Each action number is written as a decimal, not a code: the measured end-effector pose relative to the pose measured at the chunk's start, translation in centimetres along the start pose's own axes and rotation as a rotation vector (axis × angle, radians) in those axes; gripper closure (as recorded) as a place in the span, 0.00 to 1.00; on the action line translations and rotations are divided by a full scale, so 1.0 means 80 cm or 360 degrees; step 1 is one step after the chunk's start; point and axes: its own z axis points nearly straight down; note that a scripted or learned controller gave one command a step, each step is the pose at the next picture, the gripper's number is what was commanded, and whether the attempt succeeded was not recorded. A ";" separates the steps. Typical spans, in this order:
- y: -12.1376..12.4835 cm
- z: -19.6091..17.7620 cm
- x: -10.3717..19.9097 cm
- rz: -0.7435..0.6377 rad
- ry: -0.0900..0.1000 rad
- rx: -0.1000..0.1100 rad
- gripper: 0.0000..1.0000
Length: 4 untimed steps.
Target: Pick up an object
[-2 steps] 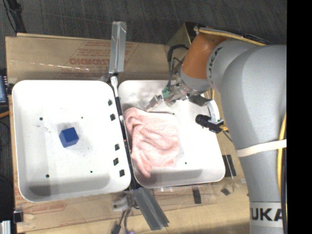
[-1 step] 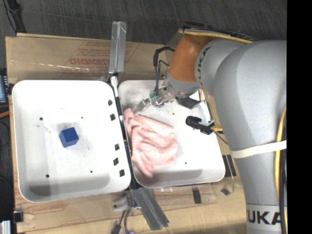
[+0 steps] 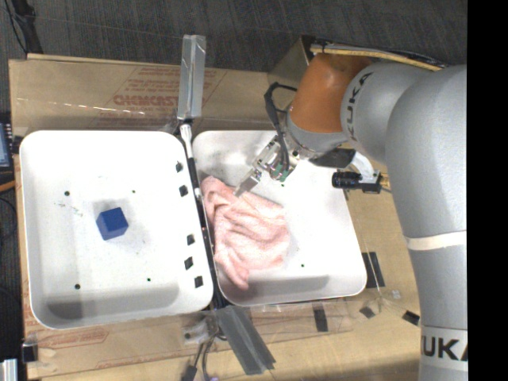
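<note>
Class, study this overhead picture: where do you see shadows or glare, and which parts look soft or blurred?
Camera view: soft shadow pools along the near inside wall of the left bin; the right bin looks bright and washed out around the pink cloth; the gripper is slightly blurred; the blue cube casts a faint shadow.

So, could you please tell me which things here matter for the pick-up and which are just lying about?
In play:
- tool, at the upper edge of the pink cloth
- right bin, which holds the cloth

Lying about:
- blue cube in the left bin
- cardboard under the bins
</note>
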 end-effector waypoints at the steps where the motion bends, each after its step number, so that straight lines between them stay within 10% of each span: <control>1: -0.060 0.016 0.023 0.0037 0.0002 0.0001 0.00; 2: -0.114 0.015 0.054 0.0034 -0.0001 -0.0002 0.00; 3: -0.067 0.017 0.079 -0.0034 0.0005 0.0001 0.00; 4: -0.078 0.015 0.027 0.0403 -0.0002 -0.0002 0.00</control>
